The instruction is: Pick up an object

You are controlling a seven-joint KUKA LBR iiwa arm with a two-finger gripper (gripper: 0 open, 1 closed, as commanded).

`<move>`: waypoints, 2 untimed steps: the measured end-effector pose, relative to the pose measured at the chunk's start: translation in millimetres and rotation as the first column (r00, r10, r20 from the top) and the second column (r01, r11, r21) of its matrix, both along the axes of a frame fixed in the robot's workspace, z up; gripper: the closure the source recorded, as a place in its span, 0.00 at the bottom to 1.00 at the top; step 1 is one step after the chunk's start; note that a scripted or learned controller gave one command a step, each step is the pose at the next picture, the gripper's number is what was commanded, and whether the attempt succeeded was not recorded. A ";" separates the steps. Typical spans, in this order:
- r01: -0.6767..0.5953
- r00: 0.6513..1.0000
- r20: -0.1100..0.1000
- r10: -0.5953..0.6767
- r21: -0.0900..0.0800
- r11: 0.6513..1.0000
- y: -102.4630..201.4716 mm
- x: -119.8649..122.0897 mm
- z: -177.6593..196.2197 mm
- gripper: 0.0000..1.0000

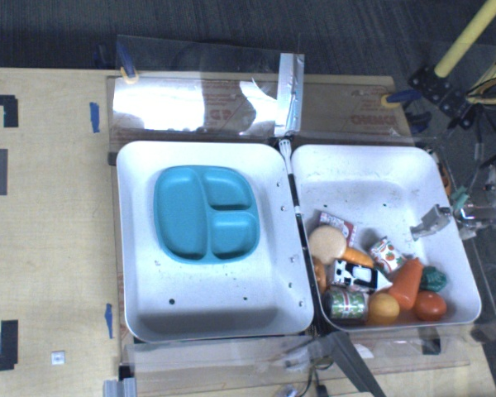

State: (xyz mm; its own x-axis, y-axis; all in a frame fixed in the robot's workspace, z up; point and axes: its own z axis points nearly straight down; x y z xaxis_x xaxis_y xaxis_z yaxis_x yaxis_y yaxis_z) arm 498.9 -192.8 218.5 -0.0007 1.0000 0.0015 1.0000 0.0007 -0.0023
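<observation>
Whether the fingers (431, 221) are wide or narrow cannot be told: a dull grey metal shape sits low at the right wall of the right bin (372, 172), over speckled white floor, with nothing seen in its grip

Just beside it, toward the near corner, lies the heap of small things: a red and white carton (387, 255), a tapered orange carrot (407, 281), a dark green lump (435, 279), a glossy red tomato (430, 307), a round yellow fruit (384, 307), a green tin (347, 305) on its side, a black and white block (354, 276) and a smooth tan bun (327, 242)

The left bin (149, 288) carries a blue divided plate (207, 213)

Behind both bins, a shiny clear sheet (190, 102) rests on the pale wooden bench (41, 246)
</observation>
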 end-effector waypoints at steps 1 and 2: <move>-0.005 1.000 0.023 0.005 -0.007 1.000 49.0 17.5 -113.0 0.00; 0.363 0.932 0.007 -0.363 -0.001 0.932 67.3 66.5 -132.0 0.00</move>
State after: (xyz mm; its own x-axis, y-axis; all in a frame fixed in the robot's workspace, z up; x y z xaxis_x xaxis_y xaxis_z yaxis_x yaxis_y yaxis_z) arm 565.4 -125.4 86.4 0.3627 0.9319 0.0005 0.9319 -0.3627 0.0047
